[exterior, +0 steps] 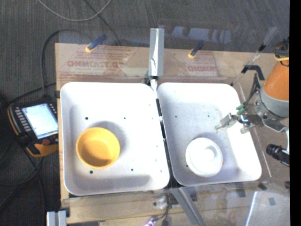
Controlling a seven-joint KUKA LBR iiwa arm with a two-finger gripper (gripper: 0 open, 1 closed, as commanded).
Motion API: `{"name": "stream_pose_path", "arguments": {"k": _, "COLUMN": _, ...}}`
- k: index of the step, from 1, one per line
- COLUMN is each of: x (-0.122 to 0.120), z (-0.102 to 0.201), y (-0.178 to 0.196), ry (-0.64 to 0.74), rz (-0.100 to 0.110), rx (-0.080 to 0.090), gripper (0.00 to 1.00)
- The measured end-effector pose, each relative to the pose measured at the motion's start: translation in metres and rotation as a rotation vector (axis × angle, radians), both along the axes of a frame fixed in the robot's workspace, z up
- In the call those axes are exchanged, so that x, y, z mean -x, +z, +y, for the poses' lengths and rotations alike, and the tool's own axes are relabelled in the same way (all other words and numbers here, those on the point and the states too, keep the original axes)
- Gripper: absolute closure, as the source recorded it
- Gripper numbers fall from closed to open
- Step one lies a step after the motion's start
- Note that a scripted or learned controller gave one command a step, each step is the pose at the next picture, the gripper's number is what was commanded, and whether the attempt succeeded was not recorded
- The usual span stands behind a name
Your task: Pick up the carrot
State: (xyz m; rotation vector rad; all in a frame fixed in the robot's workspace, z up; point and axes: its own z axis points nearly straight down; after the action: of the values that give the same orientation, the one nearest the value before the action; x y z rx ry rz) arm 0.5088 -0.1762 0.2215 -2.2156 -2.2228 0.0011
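Carrot's whereabouts I cannot tell for certain from where I stand; a small orange smudge (pixel 222 160) shows at the right rim of the white bowl (pixel 203 156), too faint to name; that bowl sits toward the near side of the right bin (pixel 188 98); the gripper (pixel 233 121) hangs over the same bin, just beyond the bowl and toward the bin's right wall, apart from the bowl; whether the pincer is released or clenched I cannot tell; the arm (pixel 276 91) reaches in from the right, its orange band plain to see; a yellow bowl (pixel 98 147) rests in the left bin (pixel 108 95); a handheld screen (pixel 36 121) lies on the floor left of the bench.
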Motion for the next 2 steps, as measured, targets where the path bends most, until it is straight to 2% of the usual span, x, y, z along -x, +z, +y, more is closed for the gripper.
{"name": "stream_pose_path", "arguments": {"k": 1, "x": 0.025, "z": 0.042, "y": 0.022, "ry": 0.017, "rz": 0.0, "rx": 0.0, "gripper": 0.0}}
{"name": "stream_pose_path", "arguments": {"k": 2, "x": 0.024, "z": 0.06, "y": 0.021, "ry": -0.063, "rz": -0.001, "rx": 0.0, "gripper": 0.0}}
